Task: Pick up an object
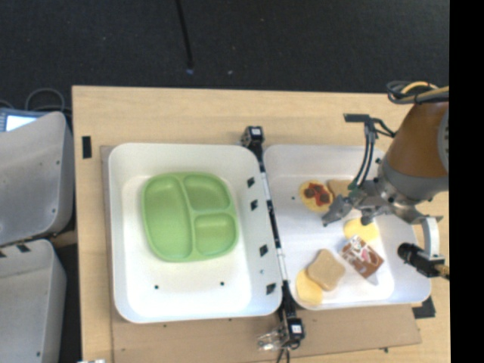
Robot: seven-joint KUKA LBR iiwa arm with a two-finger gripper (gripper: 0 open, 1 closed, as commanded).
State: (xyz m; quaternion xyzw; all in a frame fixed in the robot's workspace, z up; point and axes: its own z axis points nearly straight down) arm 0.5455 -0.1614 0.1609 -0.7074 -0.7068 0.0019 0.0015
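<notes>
Here, yellow piece (361, 228) just under end effector (349, 210)

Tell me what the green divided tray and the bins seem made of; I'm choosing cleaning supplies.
Green divided tray: probably moulded plastic, judging by its uniform matte colour and rounded compartment ridges. Left bin and right bin: likely smooth white plastic with soft rounded rims, though coated metal can't be excluded.

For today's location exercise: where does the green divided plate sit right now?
The green divided plate lies in the left white bin, roughly centred, across the divider from the right bin's food items.
</notes>
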